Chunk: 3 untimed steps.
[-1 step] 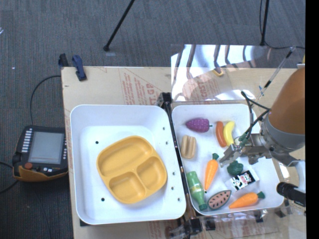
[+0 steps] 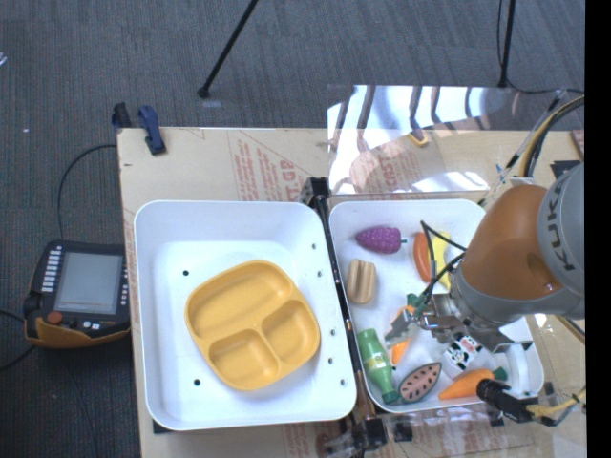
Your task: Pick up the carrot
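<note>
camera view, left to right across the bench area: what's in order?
Grey handheld pendant with screen → yellow three-compartment plastic tray in the left white bin → tan bread-shaped toy → purple grape-cluster toy → orange carrot with green top in the right white bin.

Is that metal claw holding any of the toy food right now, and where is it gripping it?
It cannot be told. The gripper hovers low in the right bin; the carrot lies apart by the near wall.
</note>
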{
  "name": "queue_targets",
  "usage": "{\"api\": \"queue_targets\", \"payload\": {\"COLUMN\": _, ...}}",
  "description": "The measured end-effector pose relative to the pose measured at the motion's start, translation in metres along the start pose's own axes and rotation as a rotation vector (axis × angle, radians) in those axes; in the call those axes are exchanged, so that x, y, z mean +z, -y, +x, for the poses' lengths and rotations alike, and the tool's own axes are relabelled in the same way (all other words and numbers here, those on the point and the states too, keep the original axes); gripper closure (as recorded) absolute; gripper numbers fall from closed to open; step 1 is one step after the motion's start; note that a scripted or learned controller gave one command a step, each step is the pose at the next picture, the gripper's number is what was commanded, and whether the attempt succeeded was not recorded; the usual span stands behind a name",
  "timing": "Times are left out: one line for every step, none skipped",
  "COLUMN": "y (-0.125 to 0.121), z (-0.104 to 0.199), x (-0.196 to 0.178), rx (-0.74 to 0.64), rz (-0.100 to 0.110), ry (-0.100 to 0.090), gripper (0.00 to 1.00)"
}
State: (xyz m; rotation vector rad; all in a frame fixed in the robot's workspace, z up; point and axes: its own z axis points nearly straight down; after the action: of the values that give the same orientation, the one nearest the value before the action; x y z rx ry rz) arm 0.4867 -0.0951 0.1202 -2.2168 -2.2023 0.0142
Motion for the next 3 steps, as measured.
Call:
{"api": "queue_targets", "payload": {"y": -0.001, "z": -0.003, "x": -0.012, "rx": 0.012, "rz": -0.002, "ry": -0.003, "gripper": 1.0}}
{"api": "queue_targets", "payload": {"y": 0.013, "z": 0.012, "x": 0.036, "rx": 0.022, "rz": -0.007, "ry": 0.0, "gripper": 1.0}}
{"api": "queue_targets", "payload": {"y": 0.013, "z": 0.111, "x": -0.066, "rx": 0.491, "rz": -0.01, "ry": -0.003, "gripper": 1.0}}
